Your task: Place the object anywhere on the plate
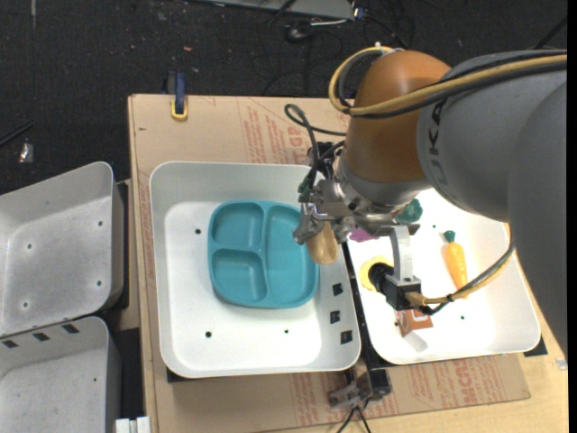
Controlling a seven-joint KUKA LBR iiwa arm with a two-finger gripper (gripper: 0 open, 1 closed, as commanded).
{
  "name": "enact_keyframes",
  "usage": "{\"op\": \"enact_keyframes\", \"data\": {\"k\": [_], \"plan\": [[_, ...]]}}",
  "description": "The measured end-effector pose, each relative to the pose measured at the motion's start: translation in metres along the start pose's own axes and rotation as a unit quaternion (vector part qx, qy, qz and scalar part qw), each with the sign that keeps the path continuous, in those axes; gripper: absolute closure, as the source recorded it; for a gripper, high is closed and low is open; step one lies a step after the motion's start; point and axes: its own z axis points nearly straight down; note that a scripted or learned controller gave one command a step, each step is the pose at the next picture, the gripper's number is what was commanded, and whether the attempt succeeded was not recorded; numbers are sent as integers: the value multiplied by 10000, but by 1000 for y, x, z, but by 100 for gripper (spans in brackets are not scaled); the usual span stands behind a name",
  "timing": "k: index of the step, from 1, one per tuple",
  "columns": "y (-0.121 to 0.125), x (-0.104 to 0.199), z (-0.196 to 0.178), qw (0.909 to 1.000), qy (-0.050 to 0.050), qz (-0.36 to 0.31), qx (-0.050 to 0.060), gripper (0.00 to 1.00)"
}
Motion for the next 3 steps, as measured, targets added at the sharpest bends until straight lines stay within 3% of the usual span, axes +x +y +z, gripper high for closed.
{"op": "enact_keyframes", "data": {"k": [1,2,3], "plan": [[-18,42,10,10000,-5,6,14,100],[-30,37,-6,10000,-11,42,0,100],[-30,37,-4,10000,-14,45,9,0]]}}
